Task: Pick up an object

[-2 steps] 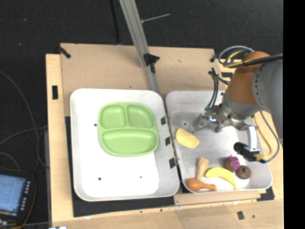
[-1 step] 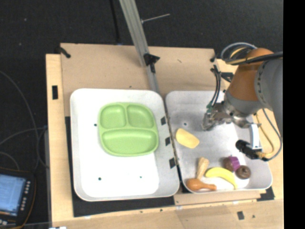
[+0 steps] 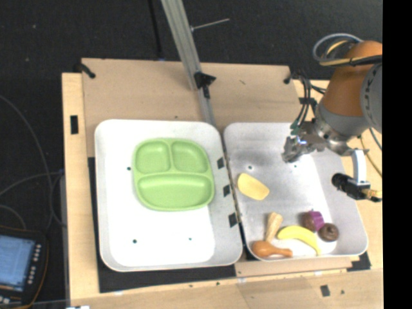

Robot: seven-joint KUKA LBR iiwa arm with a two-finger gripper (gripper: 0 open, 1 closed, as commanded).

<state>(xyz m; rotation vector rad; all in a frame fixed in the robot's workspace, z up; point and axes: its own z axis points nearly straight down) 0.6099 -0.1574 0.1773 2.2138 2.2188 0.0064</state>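
Observation:
The right bin [image 3: 270,150] holds several small items. A yellow wedge [image 3: 252,187] lies near its left-centre. At the near edge sit a tan stick-like piece [image 3: 273,224], an orange piece [image 3: 270,250], a yellow banana [image 3: 300,237], a purple item [image 3: 313,220] and a brown round item [image 3: 329,232]. My gripper [image 3: 294,150] hangs over the far right part of this bin, above bare bin floor, well away from the items. Nothing shows between its fingers.
The left bin [image 3: 116,237] carries a green divided plate [image 3: 173,174]. A slanted metal pole [image 3: 183,44] rises behind the bins. The arm's orange band [image 3: 351,89] and grey wrist sit at the right edge, with a black fitting [image 3: 347,185] beside the right bin.

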